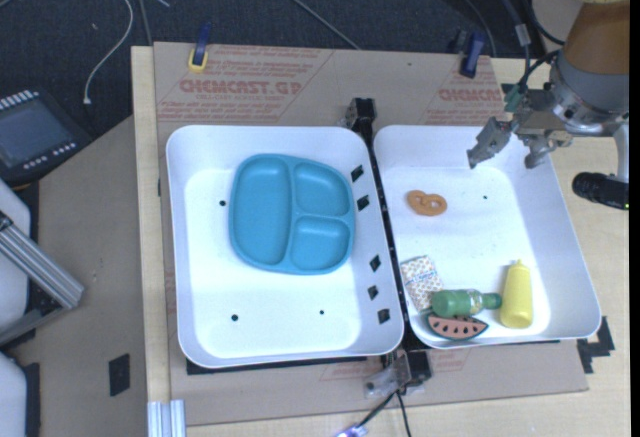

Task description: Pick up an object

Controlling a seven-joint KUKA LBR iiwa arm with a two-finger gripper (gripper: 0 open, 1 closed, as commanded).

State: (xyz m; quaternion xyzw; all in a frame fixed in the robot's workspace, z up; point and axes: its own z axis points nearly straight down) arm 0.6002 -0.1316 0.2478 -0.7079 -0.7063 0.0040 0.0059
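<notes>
The right bin (560, 225) holds a small brown pretzel (427, 203) near its middle left. Along its front lie a yellow bottle (517, 293), a green bottle (460, 302) on its side, a watermelon slice (458, 328) and a checkered packet (421, 276). My gripper (510, 147) hangs open over the back right part of this bin, its two grey fingers (484, 146) spread apart with nothing between them. It stands up and right of the pretzel, apart from every object.
The left bin (200, 315) carries a blue divided plate (291, 213). A black divider with clips runs between the bins (375, 225). Cardboard (300, 75) lies under both bins, with blue clamps at its back edge. Cables trail across the dark floor behind.
</notes>
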